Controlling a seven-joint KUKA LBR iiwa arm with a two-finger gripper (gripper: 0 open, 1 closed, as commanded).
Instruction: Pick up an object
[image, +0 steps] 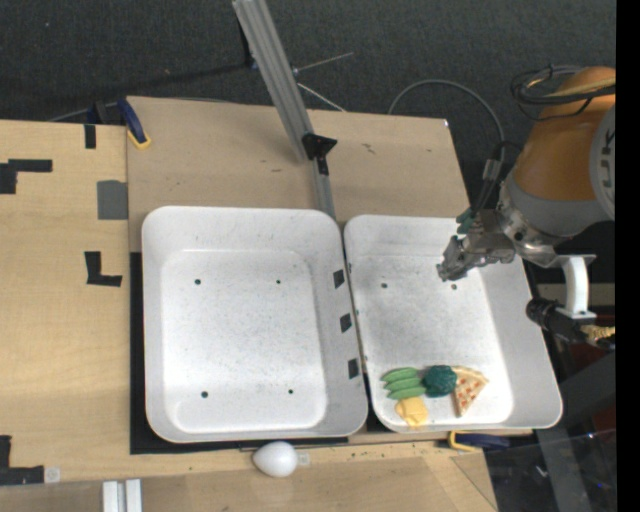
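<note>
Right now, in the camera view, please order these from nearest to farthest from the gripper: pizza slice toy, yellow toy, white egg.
From the gripper:
1. Pizza slice toy, right bin's near end.
2. Yellow toy, beside it, further left.
3. White egg, on the bench outside the bins.

The grey arm (560, 190) with its orange band enters from about three o'clock of the camera view, its wrist bent down and toward nine o'clock, so that the dark gripper (452, 265) hangs low at roughly two o'clock of the picture's centre, pointing downward.
</note>
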